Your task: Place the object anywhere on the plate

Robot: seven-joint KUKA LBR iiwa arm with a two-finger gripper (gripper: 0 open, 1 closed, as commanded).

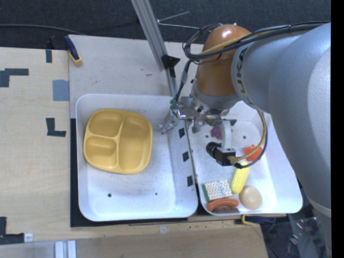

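Dark lettering on the grey arm point(279, 90) is too cut off to read. The gripper point(207, 123) hangs over the right bin point(279, 195), with a purple object point(216, 131) just beneath it; whether it grips anything cannot be told. The yellow plate point(118, 141) lies in the left bin point(129, 203).

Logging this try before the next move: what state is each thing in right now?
plate: flat, face up in the left bin, nothing on it.
corn cob: lying in the right bin, ungripped.
pale egg: resting beside the cob.
red-orange piece: lying at the near wall.
gripper: above the divide between bins, nothing seen in it.
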